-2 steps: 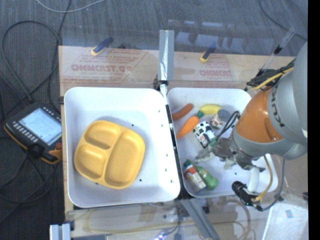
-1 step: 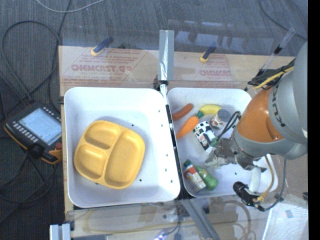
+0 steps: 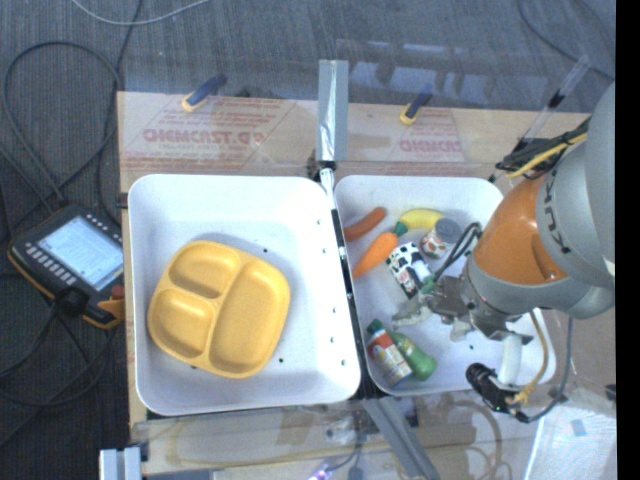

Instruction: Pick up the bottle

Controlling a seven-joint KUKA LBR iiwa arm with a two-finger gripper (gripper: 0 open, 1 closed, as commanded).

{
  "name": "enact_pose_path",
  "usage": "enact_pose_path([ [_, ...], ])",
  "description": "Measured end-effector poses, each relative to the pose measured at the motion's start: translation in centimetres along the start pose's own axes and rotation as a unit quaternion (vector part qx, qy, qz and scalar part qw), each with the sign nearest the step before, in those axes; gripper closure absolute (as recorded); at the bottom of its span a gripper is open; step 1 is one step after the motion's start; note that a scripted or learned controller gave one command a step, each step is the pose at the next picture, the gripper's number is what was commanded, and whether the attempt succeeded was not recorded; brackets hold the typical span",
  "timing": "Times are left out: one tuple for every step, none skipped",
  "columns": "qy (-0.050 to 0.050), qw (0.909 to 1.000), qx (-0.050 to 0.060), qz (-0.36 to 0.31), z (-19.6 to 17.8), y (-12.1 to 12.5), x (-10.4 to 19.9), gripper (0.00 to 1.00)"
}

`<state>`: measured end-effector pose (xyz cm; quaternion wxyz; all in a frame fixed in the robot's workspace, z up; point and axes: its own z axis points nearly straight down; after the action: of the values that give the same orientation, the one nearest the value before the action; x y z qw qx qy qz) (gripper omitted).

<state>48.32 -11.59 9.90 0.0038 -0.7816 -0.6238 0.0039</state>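
At the near edge of the right bin [image 3: 490,190] we are seeing the bottle [image 3: 397,353] lying on its side, green end rightward. Just beyond it our gripper [image 3: 425,303] is hovering, holding nothing. Farther back are lying a carrot [image 3: 372,255], a sausage [image 3: 364,223] and a banana [image 3: 420,219]. The left bin [image 3: 160,198] is holding a yellow tray [image 3: 220,308].

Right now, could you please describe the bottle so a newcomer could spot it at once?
Look in the right-hand white bin, at its near-left corner, below the carrot. The bottle lies on its side there, the only green item, with a red-and-white label.
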Motion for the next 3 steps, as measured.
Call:
enact_pose_path([
  [-0.005, 0.9978, -0.009, -0.065, 1.0, -0.1, 1.1, 0.00],
  [-0.003, 0.9978, -0.008, -0.065, 0.3, -0.1, 1.2, 1.00],
  [-0.001, 0.9954, 0.000, -0.096, -7.5, -0.6, 1.8, 1.00],
])
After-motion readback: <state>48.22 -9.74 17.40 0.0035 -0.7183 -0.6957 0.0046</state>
